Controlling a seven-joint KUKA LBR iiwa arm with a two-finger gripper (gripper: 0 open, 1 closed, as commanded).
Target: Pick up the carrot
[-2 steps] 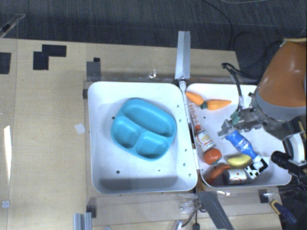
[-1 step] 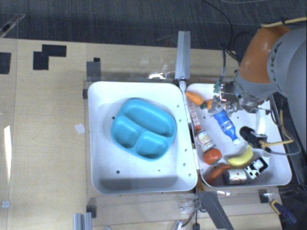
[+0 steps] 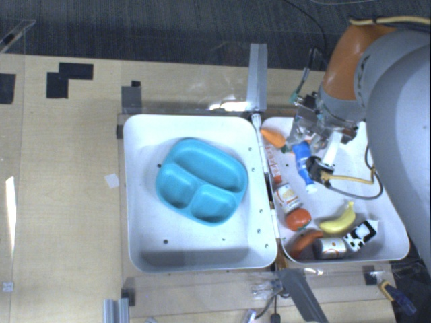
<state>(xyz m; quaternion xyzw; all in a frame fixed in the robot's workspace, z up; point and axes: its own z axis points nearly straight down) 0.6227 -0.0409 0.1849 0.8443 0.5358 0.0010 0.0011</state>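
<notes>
- Camera view gives you the carrot (image 3: 273, 137) at the top left corner of the right bin (image 3: 394, 237), close against the wall it shares with the left bin (image 3: 135, 200).
- You see it as a short orange piece, blunt and rounded, lying flat and slanting down toward the right; its right end is cut off from sight by the claw (image 3: 304, 138).
- You can place the claw just to the right of the carrot, low over the bin, with the grey arm (image 3: 397, 93) and its orange band (image 3: 343, 59) rising behind it to the right.
- You cannot tell from this angle whether the claw is apart or together; the metal parts and cables blur into one another, and nothing shows plainly clamped in it.
- Below the claw you find a blue bottle (image 3: 304, 163) lying on the bin floor, then a small jar (image 3: 287, 196), a tomato (image 3: 298, 218), a banana (image 3: 337, 221) and a can (image 3: 332, 248) lower down.
- In the left bin you have a blue divided tray (image 3: 202, 180) resting tilted in the middle.
</notes>
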